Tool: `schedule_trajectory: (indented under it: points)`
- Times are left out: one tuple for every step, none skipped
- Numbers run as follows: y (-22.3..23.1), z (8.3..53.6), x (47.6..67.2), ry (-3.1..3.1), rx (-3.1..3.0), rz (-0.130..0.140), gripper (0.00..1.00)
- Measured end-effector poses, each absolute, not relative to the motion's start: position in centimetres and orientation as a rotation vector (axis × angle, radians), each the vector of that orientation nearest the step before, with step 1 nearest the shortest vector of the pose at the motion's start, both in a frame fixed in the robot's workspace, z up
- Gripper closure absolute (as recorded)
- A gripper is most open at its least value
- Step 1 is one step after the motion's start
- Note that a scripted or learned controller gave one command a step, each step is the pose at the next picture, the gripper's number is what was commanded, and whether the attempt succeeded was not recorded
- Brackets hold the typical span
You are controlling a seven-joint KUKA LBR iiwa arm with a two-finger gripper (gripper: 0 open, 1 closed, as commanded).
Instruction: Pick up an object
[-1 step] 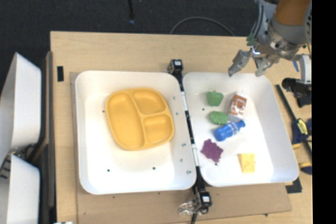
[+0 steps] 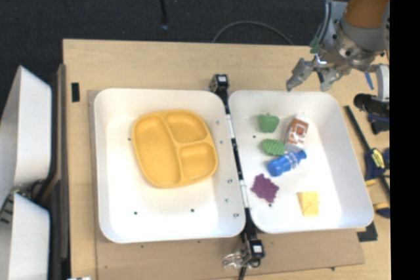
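White right bin [image 2: 354, 206] on the table, holding green, orange, blue, purple and yellow pieces clustered mid-floor, easy to reach from above. Jaws of the gripper [image 2: 314, 78] spread wide, pinching nothing, poised over the bin's far rim, probably before a descent. Yellow divided tray [image 2: 174, 147] alone in the left bin.

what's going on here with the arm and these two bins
A robot arm is set to pick an object. Its hand hangs open above the far edge of the right bin, holding nothing. That bin holds small items, including a blue bottle and a purple piece. The left bin holds a yellow divided tray.
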State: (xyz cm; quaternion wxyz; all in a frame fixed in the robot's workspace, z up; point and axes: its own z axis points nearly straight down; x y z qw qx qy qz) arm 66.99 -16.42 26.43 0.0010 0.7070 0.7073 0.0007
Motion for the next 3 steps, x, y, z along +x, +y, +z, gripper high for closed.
schedule_trajectory:
  points:
    - [-16.7, 22.1, 67.5, 2.222, 2.221, -0.004, 0.0]
    - [-16.3, 16.0, 67.3, 2.224, 2.219, -0.004, 0.0]
    - [-16.4, 12.9, 67.4, 2.222, 2.218, 0.001, 0.0]
